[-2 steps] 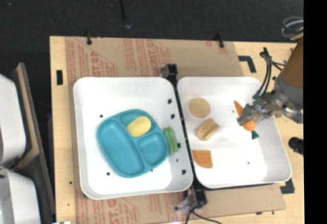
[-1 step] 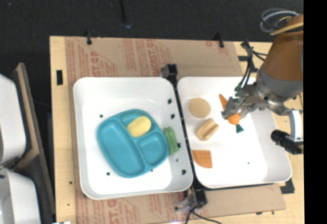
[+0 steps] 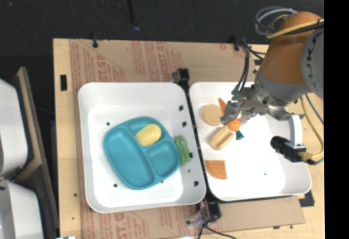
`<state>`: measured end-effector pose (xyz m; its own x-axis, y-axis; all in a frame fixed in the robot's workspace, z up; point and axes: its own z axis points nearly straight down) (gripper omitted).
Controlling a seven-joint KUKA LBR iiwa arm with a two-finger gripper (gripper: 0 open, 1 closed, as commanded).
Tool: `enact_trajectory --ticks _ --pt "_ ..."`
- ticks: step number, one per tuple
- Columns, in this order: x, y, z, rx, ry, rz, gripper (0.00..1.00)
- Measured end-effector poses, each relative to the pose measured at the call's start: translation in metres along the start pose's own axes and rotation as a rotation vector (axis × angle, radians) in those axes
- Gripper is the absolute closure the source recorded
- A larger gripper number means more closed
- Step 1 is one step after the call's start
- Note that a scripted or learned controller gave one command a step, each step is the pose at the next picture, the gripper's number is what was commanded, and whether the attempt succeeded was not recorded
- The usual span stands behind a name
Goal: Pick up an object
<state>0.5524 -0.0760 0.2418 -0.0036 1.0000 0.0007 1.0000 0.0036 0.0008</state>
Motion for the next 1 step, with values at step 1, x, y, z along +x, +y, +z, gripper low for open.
enact_trajectory --ticks 1 --pt "0.0571 0.0217 0.0062 0.001 0.0 -0.001 1.0"
